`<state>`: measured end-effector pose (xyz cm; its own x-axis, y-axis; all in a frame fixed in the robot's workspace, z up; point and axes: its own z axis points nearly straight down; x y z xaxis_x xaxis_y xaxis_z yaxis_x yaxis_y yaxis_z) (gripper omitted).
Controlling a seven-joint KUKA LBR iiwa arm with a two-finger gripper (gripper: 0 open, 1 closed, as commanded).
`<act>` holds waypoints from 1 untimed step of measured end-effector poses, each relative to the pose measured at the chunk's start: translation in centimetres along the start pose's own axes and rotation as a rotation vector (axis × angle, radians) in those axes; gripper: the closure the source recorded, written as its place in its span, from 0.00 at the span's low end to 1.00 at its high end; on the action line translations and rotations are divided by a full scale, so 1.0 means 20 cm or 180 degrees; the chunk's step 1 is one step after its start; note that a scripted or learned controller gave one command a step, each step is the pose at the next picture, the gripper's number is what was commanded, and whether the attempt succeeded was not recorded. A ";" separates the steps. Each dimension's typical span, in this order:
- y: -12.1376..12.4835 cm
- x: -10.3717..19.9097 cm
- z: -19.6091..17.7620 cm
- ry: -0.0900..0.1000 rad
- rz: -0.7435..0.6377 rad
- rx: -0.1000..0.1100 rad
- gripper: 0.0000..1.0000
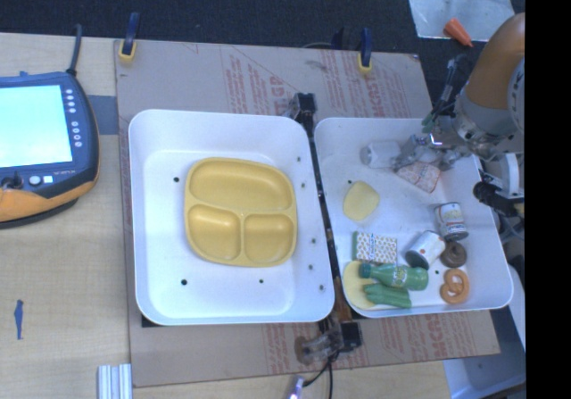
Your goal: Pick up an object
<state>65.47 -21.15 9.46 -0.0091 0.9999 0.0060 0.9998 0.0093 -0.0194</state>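
Observation:
My gripper hangs over the far part of the right bin, reaching in from the right below the arm's orange band. Just under and in front of it lies a pinkish crumpled packet. A clear plastic cup lies on its side just left of the gripper. Whether the gripper touches either one I cannot tell. Further forward in the bin are a pale yellow round piece, a small can, a checkered packet, a white cylinder, a green bottle and a pretzel ring.
The left bin holds a yellow divided plate. A tablet controller lies on the bench at far left. Clamps hold the cardboard at the back edge. A brown disc and a green pickle crowd the right bin's front.

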 end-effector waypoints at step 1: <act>-0.72 0.00 -0.01 -0.0021 0.0011 -0.0048 0.00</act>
<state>51.05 -21.23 9.98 -0.0057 1.0000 -0.0006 1.0000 0.0057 -0.0044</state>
